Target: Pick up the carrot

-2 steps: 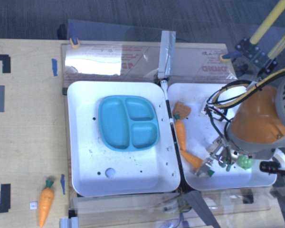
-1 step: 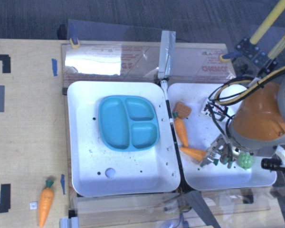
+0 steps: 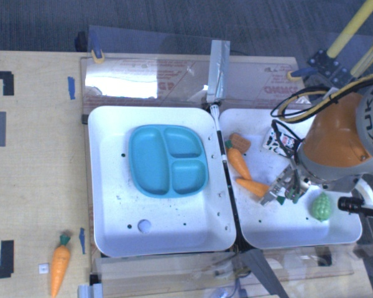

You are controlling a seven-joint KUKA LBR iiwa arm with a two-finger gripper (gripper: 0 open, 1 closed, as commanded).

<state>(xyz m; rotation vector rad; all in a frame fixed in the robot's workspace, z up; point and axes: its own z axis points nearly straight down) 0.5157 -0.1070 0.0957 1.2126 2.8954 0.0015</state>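
Two orange carrots lie in the right bin (image 3: 342,231). One (image 3: 236,161) sits near the bin's left wall, and the other (image 3: 251,187) lies just below it, pointing right. My gripper (image 3: 275,194) hangs low over the bin, right at the right end of the lower carrot. From this angle I cannot make out whether it touches that carrot. A third carrot (image 3: 60,264), with a green top, lies on the bench outside the bins at the lower left.
A blue divided plate (image 3: 169,160) rests in the left bin (image 3: 105,185). A small brown item (image 3: 240,143) lies above the carrots, and a green bumpy item (image 3: 321,207) sits at the right bin's lower right. Cables and the orange wrist band (image 3: 336,138) hang over the right bin.
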